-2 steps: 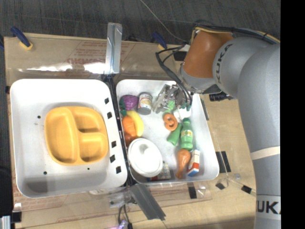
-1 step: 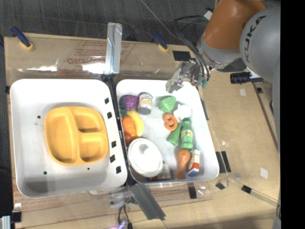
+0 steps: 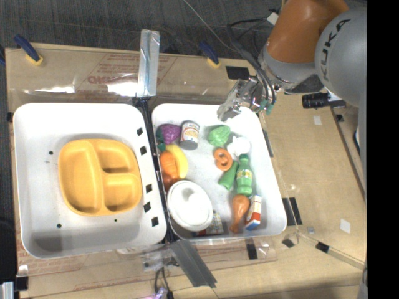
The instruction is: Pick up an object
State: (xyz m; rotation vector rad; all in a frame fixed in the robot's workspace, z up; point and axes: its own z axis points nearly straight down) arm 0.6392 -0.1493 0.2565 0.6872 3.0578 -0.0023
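Nearest the camera we saw the arm (image 3: 324, 30), grey with its orange band, coming in from the right at the top of the view. The gripper (image 3: 232, 109) hung over the far right corner of the right bin (image 3: 268, 167), above the contents and touching none of them (nothing between the fingers that we could see). Open or closed: we couldn't tell at this angle.

Pickable stuff all sat in the right bin. Closest to the gripper was a green leafy piece (image 3: 219, 134), with a small can (image 3: 189, 134) and a purple item (image 3: 168, 132) beside it along the far wall. Below those: an orange ring (image 3: 223, 159), a green bottle (image 3: 244, 175), a carrot (image 3: 239, 209), a small carton (image 3: 254, 213), and a white bowl (image 3: 189, 204) at the near left.

The left bin (image 3: 31, 167) held a yellow divided tray (image 3: 100, 175).
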